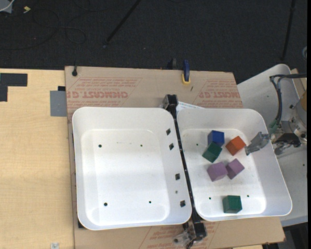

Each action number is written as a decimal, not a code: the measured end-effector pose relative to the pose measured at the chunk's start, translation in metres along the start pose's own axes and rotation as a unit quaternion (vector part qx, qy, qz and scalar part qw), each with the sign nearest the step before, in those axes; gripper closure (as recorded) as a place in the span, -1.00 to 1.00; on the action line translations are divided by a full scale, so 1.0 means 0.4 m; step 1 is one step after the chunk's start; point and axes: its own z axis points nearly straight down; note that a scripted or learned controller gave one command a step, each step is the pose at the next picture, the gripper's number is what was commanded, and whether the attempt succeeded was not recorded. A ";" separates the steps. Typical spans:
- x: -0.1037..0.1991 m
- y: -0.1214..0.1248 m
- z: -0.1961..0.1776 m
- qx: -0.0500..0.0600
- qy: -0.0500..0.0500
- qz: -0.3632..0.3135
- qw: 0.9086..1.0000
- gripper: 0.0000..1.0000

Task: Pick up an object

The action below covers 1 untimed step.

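So the gripper sits at the right edge of the right bin, middle-right of the frame, right beside the orange cube. Can't tell if it's open or closed from this angle, and nothing shows between its tips, so I wouldn't call anything grabbed.

All 6 blocks are in that right bin: orange cube, blue cube, dark green cube just under the blue one, 2 purple cubes touching each other in the middle, and a lone green cube toward the lower right.

Where this could flop, I reckon: the orange cube is close to the bin wall, so one tip may hit the rim or just shove the cube toward the blue and dark green ones. That cluster is tight, so a pinch could catch 2 blocks or slip off a corner.
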 end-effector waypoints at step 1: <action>0.129 0.072 0.368 -0.001 -0.001 0.001 1.000 -1.00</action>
